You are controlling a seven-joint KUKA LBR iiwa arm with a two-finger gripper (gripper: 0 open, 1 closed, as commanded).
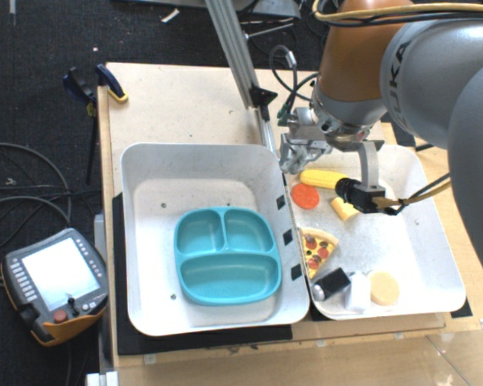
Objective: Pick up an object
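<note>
Two white bins side by side on the bench. Left bin (145, 175): a blue tray (225, 256) with three parts. Right bin (435, 248): gripper (294, 161) low at the back left corner, just beside a yellow corn cob (322, 179) and an orange-red round slice (307, 197). Fingers hard to make out, open or closed unclear. Pizza slice (315, 248) by the left wall.

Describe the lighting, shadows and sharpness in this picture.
Camera view: even, soft overhead light; the white bins look bright but not blown out. The teal plate casts only a faint shadow. The arm darkens the right bin's far corner near the gripper. The floor is dim. The pizza slice and the pendant are slightly soft; no motion blur.
</note>
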